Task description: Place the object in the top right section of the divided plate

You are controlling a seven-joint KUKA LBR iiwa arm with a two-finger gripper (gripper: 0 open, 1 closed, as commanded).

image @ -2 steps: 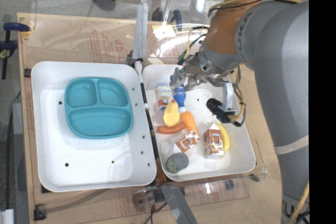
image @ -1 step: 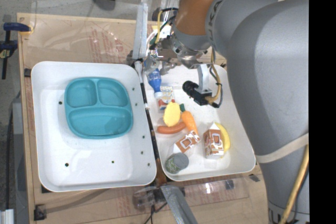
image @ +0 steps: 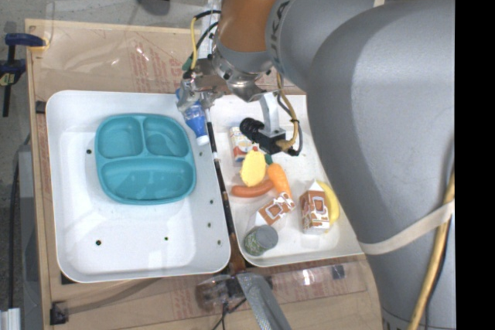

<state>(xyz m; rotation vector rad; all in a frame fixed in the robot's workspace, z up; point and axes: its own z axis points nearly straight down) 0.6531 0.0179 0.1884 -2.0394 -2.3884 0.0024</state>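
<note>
A teal divided plate (image: pixel 145 158) lies in the left bin (image: pixel 69 189); its top right section (image: pixel 166 139) holds nothing. My gripper (image: pixel 193 98) hangs over the wall between the two bins, just past the plate's upper right corner. A small blue bottle (image: pixel 196 120) with a white cap sits between its fingers and points down towards the bin wall. The gripper is shut on it.
The right bin (image: pixel 340 243) holds a yellow fruit (image: pixel 253 166), a carrot (image: pixel 279 181), a sausage (image: pixel 249 191), a white and red box (image: pixel 238 141), two small brown cartons (image: pixel 313 211), a banana (image: pixel 332 203) and a grey can (image: pixel 261 239). The arm covers the right side.
</note>
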